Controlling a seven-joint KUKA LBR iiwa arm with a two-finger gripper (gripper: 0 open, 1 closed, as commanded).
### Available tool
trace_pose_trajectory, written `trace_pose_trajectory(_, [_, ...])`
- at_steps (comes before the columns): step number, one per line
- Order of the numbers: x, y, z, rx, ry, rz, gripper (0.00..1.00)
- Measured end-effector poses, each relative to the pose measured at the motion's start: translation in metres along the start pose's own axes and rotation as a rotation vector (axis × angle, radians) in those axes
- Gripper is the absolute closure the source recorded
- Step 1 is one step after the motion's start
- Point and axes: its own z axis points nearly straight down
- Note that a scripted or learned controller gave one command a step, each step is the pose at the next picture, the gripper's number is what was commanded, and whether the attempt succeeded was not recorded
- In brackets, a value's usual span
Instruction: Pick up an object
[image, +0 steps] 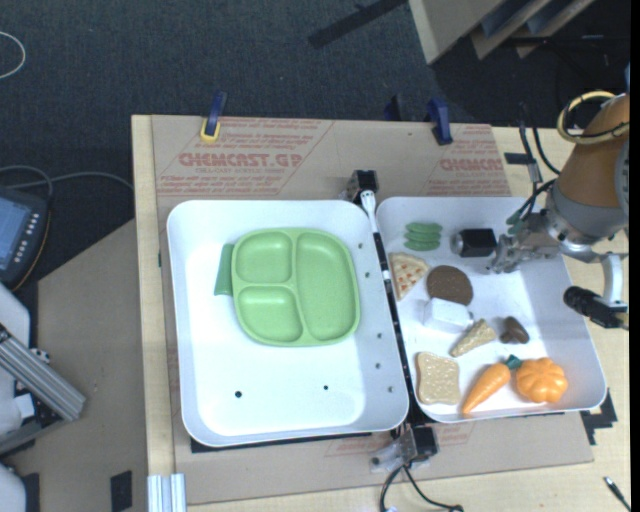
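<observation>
Even, bright overhead light; fairly sharp picture.

Both white bins (200, 330) are lit close to washed-out, with only faint, soft shadows under the green tray (295, 285) and the food pieces. The dark floor (100, 60) around the worktop (300, 150) stays dim. Small details look slightly soft and grainy.

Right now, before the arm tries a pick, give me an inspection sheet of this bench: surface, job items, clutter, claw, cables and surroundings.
Surface: cardboard-covered bench bearing a left bin and a right bin, side by side.
Job items: in the right bin, toy carrot, orange pepper, cracker, pizza slice, green ridged piece, brown round piece, white block.
Clutter: green divided plate in the left bin.
Claw: claw low over the right bin's upper part, beside a black block.
Cables: yellow cable looping at the arm; wires below the bins.
Surroundings: dark carpet; clamps on the bench's far edge.
</observation>
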Motion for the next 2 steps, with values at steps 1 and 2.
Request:
trace_pose_trajectory(1, [-0.004,0.001,-0.044,-0.004,-0.002,0.003,1.00])
trace_pose_trajectory(2, [-0.009,0.004,-0.108,-0.008,-0.004,0.003,1.00])
